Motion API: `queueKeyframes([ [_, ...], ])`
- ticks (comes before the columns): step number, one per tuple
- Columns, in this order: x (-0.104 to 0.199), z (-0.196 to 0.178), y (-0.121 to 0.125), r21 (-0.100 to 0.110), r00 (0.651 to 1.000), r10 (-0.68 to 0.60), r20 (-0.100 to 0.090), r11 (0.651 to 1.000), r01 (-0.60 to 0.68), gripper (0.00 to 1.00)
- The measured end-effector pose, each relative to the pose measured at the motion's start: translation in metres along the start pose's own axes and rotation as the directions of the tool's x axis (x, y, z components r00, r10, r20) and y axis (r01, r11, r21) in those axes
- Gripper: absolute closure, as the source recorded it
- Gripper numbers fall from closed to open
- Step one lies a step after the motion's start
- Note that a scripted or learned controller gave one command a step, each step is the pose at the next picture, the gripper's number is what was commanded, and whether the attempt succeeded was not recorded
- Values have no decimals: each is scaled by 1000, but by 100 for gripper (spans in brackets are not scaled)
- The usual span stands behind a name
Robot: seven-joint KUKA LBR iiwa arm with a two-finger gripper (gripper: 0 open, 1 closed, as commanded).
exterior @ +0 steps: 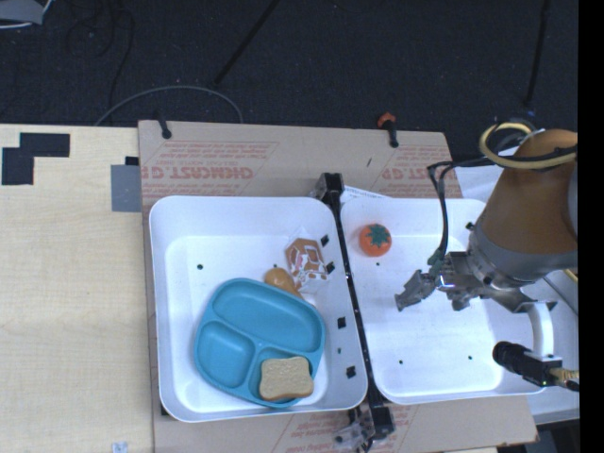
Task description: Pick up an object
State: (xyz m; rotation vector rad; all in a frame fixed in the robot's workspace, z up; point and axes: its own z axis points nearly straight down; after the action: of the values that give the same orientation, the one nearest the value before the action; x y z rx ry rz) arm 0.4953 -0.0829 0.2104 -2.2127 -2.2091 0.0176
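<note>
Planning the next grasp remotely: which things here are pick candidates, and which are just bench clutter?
Job:
- end effector, over right white bin
- small orange round fruit with green top, in right bin
- blue plastic divided tray, left white bin
- tan bread slice, on tray
- clear wrapped snack packet

Lying about:
- brown cardboard sheet
- black centre clamp

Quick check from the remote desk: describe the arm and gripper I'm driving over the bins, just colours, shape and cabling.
The arm shows a broad orange band above a grey wrist section. The gripper is a small dark grey metal assembly with thin fingers. A black cable runs down alongside the arm to the wrist, and a pale yellowish loop of cable sits on top of the orange part.
</note>
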Motion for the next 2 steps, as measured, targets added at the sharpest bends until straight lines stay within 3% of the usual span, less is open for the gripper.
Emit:
queueKeyframes([
  [1, 0, -7, 3, -13, 1000, -2, 1, 1000, 2, 0],
  [2, -7, 40, 0, -10, 1000, -1, 1, 1000, 1, 0],
])
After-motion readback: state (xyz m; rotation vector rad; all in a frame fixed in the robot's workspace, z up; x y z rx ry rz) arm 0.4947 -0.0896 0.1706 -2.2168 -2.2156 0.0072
